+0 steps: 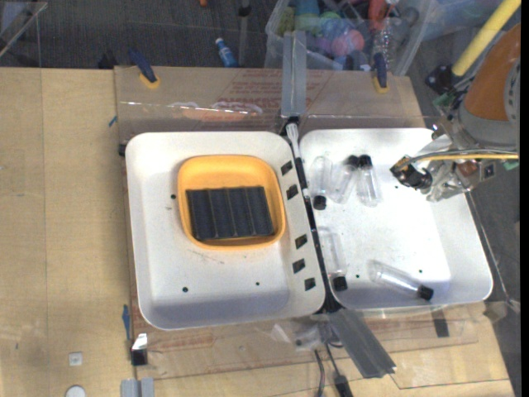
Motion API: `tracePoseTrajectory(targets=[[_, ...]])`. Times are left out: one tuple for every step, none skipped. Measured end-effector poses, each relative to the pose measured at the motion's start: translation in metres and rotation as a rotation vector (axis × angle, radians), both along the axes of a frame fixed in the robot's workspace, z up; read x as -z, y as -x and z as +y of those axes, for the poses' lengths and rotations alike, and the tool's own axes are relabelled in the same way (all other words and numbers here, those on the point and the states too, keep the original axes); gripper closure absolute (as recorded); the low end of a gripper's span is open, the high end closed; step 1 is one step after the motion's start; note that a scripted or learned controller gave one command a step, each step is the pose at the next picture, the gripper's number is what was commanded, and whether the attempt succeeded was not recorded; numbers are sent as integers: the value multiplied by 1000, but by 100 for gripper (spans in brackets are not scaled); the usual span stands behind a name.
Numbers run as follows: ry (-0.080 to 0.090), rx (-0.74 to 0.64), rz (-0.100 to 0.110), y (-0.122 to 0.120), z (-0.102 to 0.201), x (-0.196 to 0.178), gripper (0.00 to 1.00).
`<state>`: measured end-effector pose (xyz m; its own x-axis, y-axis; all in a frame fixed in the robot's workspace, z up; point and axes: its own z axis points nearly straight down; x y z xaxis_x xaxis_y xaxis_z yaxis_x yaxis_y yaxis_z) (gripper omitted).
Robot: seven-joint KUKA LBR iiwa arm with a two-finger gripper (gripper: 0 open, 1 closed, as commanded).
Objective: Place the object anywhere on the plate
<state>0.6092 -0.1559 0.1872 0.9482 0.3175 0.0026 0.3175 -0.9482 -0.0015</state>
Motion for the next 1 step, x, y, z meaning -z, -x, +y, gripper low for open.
tracePoseTrajectory(targets=[[2, -131, 2, -50, -42, -31, 100]])
